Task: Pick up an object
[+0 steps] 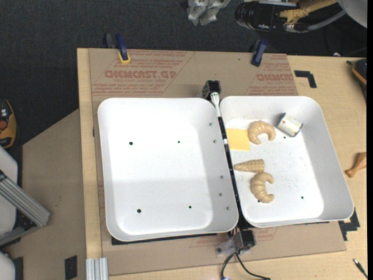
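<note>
Camera view from above takes in two shallow white plastic bins side by side on a brown cardboard-covered bench (175, 69). One bin, the left bin (111, 174), shows bare white floor. Its neighbour, the right bin (326, 174), holds five objects. Two are tan croissant-shaped pieces: the upper croissant (261, 131) near the bin's middle and the lower croissant (262, 187) closer to the front. Between them lies one tan ridged cone (249, 167), on its side. One flat yellow square tile (238, 139) sits just left of the upper croissant, near the shared rim. One small white cylinder (289, 125) lies tilted just right of that croissant. At the top edge, the grey metal gripper (205, 7) hangs over the dark floor, well apart from both bins; whether its claw is apart or together cannot be told.
</note>
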Available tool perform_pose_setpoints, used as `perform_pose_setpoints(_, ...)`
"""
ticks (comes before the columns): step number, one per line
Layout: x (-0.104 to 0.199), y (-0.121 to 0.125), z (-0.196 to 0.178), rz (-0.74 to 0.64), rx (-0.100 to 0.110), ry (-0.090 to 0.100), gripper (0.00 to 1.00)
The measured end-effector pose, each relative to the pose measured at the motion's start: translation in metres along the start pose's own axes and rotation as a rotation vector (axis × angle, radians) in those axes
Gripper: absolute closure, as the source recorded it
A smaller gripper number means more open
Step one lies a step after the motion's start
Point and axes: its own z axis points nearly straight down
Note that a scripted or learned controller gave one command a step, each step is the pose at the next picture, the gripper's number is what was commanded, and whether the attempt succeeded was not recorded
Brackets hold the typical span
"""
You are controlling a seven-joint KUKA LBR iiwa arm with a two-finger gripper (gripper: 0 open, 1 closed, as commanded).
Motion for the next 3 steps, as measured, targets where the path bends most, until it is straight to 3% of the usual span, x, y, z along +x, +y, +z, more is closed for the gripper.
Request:
perform_pose_setpoints(1, 0.038, -0.077, 0.008, -0.001, 0.022, -0.005, 1.00)
perform_pose_setpoints(2, 0.036, -0.073, 0.009, 0.005, 0.020, -0.007, 0.00)
perform_pose_setpoints(3, 0.036, -0.073, -0.003, 0.004, 0.016, -0.006, 1.00)
